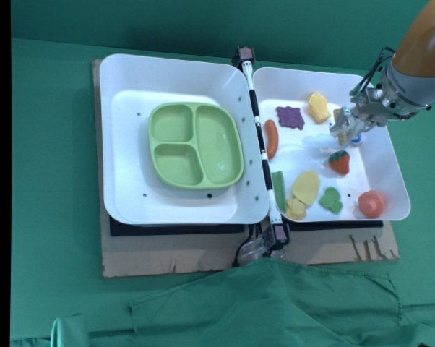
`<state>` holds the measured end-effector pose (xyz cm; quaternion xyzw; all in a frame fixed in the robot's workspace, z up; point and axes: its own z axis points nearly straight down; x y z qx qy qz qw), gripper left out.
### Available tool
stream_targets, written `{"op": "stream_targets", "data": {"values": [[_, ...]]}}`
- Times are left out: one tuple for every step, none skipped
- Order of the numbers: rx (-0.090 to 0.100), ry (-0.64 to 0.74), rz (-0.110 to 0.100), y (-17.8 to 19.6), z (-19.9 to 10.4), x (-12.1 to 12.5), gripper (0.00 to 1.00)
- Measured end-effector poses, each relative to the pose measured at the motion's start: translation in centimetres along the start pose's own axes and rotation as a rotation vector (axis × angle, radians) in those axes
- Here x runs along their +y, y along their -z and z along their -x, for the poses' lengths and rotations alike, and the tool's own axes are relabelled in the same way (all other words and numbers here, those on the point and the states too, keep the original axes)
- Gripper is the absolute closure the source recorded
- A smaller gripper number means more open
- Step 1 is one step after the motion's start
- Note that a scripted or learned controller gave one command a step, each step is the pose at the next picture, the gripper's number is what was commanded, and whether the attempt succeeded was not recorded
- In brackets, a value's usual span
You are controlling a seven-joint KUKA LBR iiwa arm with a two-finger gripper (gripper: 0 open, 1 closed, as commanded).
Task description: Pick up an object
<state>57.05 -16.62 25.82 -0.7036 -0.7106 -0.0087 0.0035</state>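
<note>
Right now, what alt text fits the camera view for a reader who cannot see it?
A grey and orange arm holds its gripper over the right bin, above a toy strawberry, among scattered play food. The left bin holds a green divided plate.
</note>
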Motion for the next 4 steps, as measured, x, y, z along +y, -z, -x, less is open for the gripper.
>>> {"op": "stream_targets", "data": {"values": [[-0.017, -0.011, 0.0, -4.0, -0.6, -4.2, 1.0], [-0.019, -0.013, -0.004, -4.2, -0.4, -4.3, 0.0], [-0.017, -0.013, 0.006, -7.4, 2.1, -4.5, 0.0], [-0.027, -0.016, 0.015, -7.1, 2.3, -9.3, 0.0]]}}
